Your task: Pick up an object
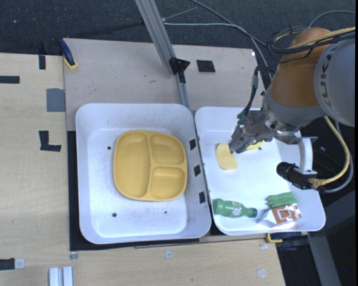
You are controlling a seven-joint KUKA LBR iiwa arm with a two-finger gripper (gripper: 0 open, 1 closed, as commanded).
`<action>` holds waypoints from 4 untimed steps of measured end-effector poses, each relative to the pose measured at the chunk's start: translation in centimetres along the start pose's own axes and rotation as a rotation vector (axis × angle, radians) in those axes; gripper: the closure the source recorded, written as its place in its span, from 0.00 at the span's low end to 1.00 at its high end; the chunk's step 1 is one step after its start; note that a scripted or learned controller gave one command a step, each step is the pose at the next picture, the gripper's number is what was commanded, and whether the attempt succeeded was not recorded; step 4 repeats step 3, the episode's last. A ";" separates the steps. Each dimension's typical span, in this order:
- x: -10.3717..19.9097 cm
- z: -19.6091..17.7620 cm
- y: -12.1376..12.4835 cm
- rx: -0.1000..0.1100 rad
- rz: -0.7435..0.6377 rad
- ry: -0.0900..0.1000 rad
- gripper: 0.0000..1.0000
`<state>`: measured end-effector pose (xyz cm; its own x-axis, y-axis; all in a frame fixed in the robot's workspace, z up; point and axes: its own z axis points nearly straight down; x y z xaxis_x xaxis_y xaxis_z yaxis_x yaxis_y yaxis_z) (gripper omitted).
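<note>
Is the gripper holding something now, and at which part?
Cannot be told. The gripper is just above the yellow block, but its fingertips are too unclear to show a hold.

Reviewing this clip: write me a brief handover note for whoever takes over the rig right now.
Tool: low in the right bin, at the pale yellow block; grip state unreadable.
Things: green bottle lying on its side and an orange-and-white packet along the right bin's near edge; yellow divided plate in the left bin.
Done: nothing visibly lifted.
Left: grasp and raise one object, probably the block.

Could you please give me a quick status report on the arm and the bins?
End effector low over right bin, beside yellow block. Green bottle near front wall. Yellow tray in left bin.
</note>
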<state>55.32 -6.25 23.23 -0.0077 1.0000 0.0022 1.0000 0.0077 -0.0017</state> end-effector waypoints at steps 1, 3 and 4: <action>5.7 1.3 1.0 0.001 0.001 -0.002 1.00; 16.0 1.6 2.4 0.002 0.001 -0.002 1.00; 16.0 1.6 2.4 0.002 0.001 -0.002 1.00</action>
